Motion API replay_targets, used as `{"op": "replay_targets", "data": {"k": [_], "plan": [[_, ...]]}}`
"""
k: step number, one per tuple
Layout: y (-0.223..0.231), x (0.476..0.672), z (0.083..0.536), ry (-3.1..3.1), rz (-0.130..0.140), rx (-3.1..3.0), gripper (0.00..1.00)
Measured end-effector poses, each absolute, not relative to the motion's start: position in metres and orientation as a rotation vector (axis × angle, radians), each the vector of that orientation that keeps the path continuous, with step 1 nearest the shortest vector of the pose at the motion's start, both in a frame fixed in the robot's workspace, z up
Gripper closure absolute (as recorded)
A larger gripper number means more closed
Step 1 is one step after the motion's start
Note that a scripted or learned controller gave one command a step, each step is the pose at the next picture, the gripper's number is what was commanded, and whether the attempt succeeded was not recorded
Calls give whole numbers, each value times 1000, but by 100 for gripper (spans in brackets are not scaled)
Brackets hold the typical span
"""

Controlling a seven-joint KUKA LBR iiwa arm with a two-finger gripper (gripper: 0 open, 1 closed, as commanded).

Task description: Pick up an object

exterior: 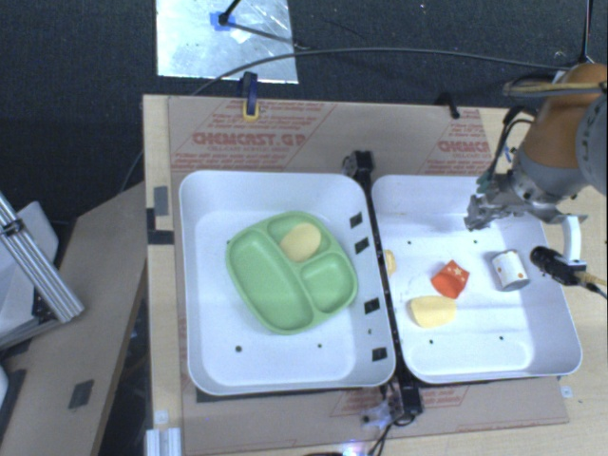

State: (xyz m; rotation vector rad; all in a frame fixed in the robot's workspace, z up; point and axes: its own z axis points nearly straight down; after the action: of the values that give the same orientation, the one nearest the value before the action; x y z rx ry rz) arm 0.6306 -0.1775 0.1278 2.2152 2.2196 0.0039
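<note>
Dark carpet surrounds a bench point(171, 416) covered by a brown printed board, on which 2 shallow white bins sit side by side. At the top of the view a shiny silver sheet point(224, 25) lies on the floor.

Left bin point(218, 359) holds a green divided plate point(271, 288) with a pale yellow rounded item point(301, 242) in 1 of its upper compartments.

Right bin point(551, 345) holds 3 loose things near its middle: a small red block point(450, 278), a yellow wedge point(432, 311) just below it, and a short white cylinder point(510, 269) to the right. All 3 lie flat on the bin floor, apart from one another.

From the right, the grey arm with its orange band point(560, 126) reaches over the right bin. Its claw point(483, 212) hangs above the upper part of that bin, up and slightly right of the red block and up and left of the cylinder. At this slant it cannot be told how wide the claw stands, and nothing can be seen gripped in it.

Likely risks: the claw sits over bare bin floor, so a straight descent would probably close on nothing. The cylinder could roll away if nudged, and the red block and yellow wedge lie close enough that reaching for 1 might knock the other
</note>
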Motion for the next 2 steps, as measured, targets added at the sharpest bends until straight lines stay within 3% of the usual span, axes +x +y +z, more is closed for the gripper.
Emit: {"op": "replay_targets", "data": {"k": [2], "plan": [[-170, 631, 242, 2222, 7, 2210, 100]]}}
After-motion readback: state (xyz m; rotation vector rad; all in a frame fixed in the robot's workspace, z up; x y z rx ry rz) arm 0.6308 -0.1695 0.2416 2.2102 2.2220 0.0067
